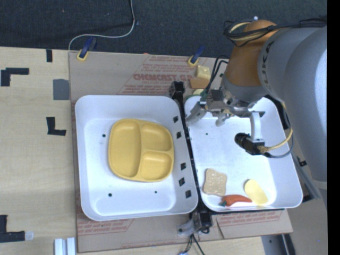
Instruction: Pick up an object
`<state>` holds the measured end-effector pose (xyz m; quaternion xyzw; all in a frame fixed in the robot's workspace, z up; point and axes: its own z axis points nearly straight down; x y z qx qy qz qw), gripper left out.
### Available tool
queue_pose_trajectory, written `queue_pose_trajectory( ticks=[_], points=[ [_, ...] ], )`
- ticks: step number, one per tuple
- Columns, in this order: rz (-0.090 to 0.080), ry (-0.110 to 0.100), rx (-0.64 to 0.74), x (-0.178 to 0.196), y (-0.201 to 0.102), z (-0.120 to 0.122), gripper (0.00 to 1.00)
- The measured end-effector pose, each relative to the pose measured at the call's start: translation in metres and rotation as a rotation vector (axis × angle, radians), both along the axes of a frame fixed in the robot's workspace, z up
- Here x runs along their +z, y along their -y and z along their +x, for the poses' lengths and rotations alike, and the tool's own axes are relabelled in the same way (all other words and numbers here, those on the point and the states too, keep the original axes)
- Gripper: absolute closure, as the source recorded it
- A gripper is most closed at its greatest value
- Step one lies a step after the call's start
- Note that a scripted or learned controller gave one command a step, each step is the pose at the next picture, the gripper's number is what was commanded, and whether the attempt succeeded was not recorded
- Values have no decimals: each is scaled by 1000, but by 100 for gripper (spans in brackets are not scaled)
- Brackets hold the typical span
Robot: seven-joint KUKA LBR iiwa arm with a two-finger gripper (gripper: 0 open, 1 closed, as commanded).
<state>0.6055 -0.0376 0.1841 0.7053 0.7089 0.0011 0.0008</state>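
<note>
The grey two-finger gripper (208, 106) hangs at the far end of the right-hand shallow white bin (276, 121); I cannot tell its grasp. At that bin's near end lies a tan, square bread-like slice (215, 181), likely light, stiff and flat; pinching across opposite edges looks best.

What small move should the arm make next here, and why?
Probably travel toward the near edge of the right white bin, then descend. The pincer sits at that bin's far left corner, while the pickable items lie near the front: a tan square cracker-like piece, a pale yellow oval piece and a small red-orange pepper-like piece. Nothing shows between its fingers.
</note>
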Motion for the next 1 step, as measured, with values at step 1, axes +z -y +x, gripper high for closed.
queue_pose_trajectory(
  ticks=[1],
  points=[
    [-1,-5,-4,0,11,-4,0]
  ],
)
